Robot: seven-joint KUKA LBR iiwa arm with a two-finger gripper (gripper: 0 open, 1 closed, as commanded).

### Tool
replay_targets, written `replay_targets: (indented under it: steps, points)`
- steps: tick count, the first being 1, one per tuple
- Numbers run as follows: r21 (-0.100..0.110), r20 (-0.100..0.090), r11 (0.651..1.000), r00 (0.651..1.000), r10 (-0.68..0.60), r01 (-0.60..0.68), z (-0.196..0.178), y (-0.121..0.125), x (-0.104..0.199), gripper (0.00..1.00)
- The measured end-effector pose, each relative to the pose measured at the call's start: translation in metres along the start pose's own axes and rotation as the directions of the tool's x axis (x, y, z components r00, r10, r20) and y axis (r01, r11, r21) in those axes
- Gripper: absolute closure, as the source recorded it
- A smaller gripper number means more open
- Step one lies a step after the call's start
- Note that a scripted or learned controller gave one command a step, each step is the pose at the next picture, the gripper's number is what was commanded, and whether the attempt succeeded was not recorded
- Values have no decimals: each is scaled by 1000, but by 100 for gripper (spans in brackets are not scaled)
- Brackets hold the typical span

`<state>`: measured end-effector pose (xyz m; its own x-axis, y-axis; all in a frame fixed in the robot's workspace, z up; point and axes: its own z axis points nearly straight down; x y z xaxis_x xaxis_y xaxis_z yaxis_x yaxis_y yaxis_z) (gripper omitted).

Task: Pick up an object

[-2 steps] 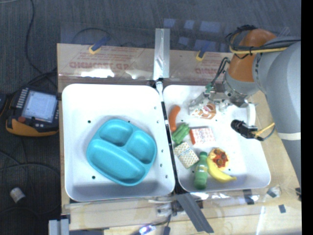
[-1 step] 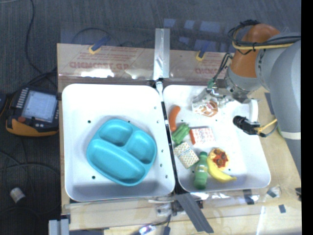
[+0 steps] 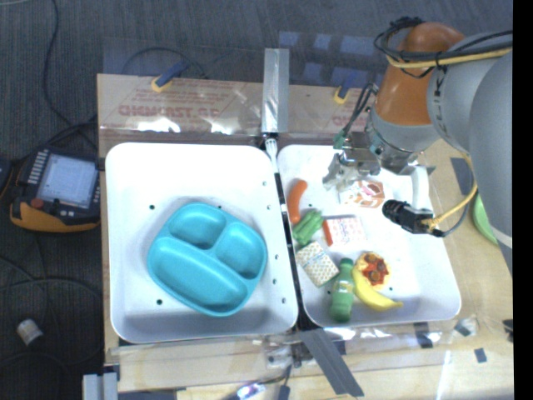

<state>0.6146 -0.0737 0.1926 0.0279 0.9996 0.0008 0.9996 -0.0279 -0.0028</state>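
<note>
Overhead, the gripper (image 3: 346,172) hovers (jaw state impossible to tell) in the right bin (image 3: 441,286), just beside a round pink-and-white packet (image 3: 366,193), probably light and crinkly; pinch across its middle.

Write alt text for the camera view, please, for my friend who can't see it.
A grey robot arm with an orange band reaches from the right, its gripper over the far end of the right bin, above a jumble of toy food including a banana and a green bottle. The left bin holds a blue divided plate.
</note>
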Motion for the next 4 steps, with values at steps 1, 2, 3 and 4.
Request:
replay_targets:
  steps: [1, 2, 3, 4]
  points:
    - [0, 0, 1000, 1000, 0, 0, 0, 0, 0, 0]
    - [-13, 2, 985, 985, 171, -171, 103, -75, -25, 0]
    - [2, 0, 997, 997, 80, -80, 52, -115, -62, 0]
    - [-14, 4, 998, 998, 55, -55, 103, -125, -105, 0]
